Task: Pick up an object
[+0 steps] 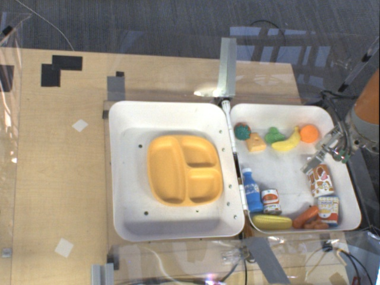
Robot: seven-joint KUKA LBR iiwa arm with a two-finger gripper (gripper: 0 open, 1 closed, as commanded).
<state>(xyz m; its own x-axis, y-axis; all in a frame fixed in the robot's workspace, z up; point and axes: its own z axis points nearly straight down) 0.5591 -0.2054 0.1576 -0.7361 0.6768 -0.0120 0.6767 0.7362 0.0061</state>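
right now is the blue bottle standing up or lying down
Lying down: the blue bottle lies flat on the right bin's floor along its left wall, white cap pointing to the far side.

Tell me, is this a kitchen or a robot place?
Probably a robot lab, not a kitchen. A robot arm with a gripper reaches over a wooden bench holding two white bins. One has a yellow divided plate; the other has toy food like a banana.

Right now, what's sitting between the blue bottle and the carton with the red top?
In the camera view, a small red can stands between the blue bottle and the red-topped carton. It sits beside the bottle; then bare white bin floor stretches to the carton.
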